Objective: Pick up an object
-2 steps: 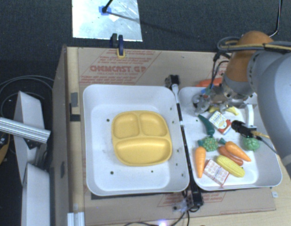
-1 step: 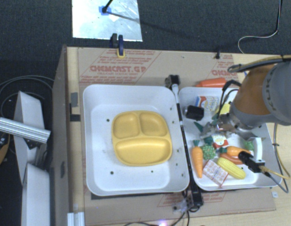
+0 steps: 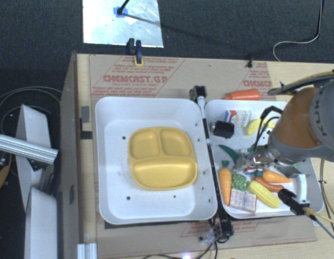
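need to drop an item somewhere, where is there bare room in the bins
Free: the left bin floor around the yellow divided plate, widest along its left wall and front edge. Crowded: the right bin, packed with toy food such as a carrot and corn, with the arm above.

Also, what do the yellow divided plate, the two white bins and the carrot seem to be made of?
The yellow plate looks like molded plastic: one even colour, rounded compartments, a soft sheen. The left bin and the right bin seem to be thin, smooth white plastic with rounded corners. The carrot is probably a plastic toy, judging by its uniform orange and slight gloss, though this cannot be confirmed.
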